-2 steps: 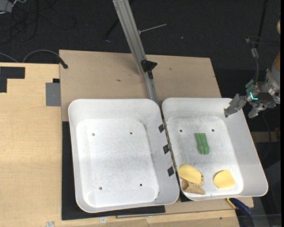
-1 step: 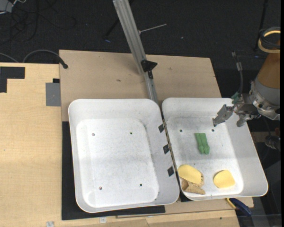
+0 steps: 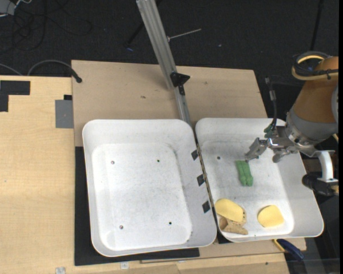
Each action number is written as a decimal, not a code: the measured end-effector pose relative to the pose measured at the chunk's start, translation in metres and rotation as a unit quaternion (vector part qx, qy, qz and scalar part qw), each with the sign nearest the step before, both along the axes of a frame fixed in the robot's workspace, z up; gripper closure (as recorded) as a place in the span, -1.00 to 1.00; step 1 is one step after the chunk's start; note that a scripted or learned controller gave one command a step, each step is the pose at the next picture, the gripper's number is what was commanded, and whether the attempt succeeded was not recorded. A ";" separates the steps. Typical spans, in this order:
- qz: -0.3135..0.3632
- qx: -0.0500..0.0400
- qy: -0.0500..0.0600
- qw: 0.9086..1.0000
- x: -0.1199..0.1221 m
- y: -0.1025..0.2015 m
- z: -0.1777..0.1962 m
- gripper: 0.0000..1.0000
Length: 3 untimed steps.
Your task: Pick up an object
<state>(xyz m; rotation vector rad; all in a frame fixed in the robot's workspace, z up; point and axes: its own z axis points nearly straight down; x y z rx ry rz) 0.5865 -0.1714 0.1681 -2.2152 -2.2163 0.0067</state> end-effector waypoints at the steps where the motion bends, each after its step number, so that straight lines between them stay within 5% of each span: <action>1: -0.001 0.000 0.000 1.000 -0.005 0.010 -0.054 -1.00; 2: -0.004 -0.001 -0.002 1.000 -0.004 0.008 -0.041 1.00; 3: -0.004 -0.002 -0.006 1.000 -0.002 0.000 0.020 1.00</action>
